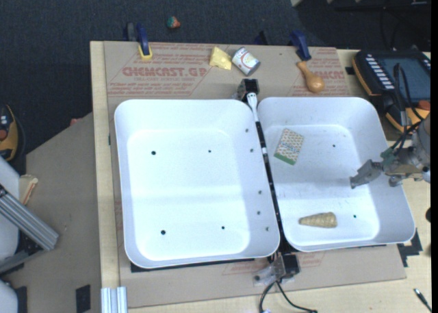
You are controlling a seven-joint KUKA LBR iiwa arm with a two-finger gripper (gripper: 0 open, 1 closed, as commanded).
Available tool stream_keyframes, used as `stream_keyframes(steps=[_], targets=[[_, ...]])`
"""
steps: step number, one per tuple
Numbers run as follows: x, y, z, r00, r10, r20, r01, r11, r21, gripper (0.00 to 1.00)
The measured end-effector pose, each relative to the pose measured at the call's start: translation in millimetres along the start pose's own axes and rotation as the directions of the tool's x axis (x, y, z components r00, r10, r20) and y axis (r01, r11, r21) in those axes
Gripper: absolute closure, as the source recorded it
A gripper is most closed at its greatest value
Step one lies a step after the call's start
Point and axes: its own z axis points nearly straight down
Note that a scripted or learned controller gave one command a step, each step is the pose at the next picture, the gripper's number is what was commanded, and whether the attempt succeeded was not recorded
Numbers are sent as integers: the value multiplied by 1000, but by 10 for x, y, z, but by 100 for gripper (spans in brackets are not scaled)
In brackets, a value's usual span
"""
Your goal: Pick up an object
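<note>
A wooden tabletop (102,168) on dark carpet carries two white bins: the left bin (185,181) and the right bin (342,120). In the right bin lie two things, a patterned packet (289,146) near its upper left and a tan cone (318,220) near the front wall. The jaws (363,176) reach in low over the right rim, gripping nothing; whether they are open I cannot tell.
</note>
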Motion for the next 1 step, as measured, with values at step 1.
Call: stream_keyframes(steps=[1], targets=[[205,129,-1743,1000,-5,6,5,1000,-21,0]])
